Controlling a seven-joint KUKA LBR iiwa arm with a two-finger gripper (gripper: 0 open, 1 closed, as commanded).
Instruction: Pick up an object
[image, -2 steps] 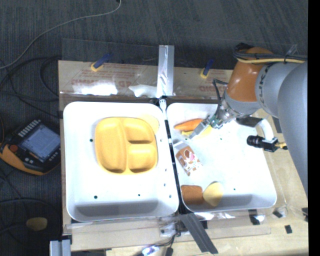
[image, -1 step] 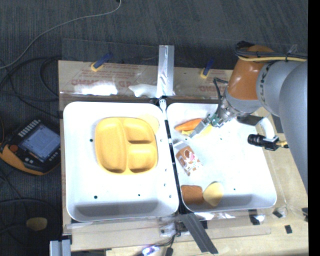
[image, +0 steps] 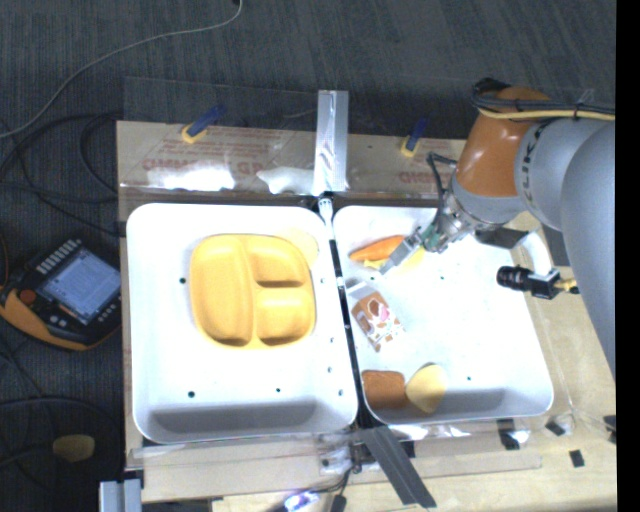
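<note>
The end effector, grip state impossible to tell, was seen at the orange item in the right bin; it was judged light, smooth, best pinched mid-body.

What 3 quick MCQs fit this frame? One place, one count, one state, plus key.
1. Where is the yellow tray?
A. left bin
B. right bin
C. on the bench outside the bins

2. How many compartments does the tray have?
A. one
B. three
C. five

3. Where is the claw?
A. low in the right bin, at the orange item
B. over the left bin
C. off past the bench

Key:
1. A, the tray sits in the middle of the left bin.
2. B, one long section on its left side and two smaller ones on its right.
3. A, the claw tip reaches down beside the orange item near the right bin's top left corner; whether it grips it cannot be told.
</note>
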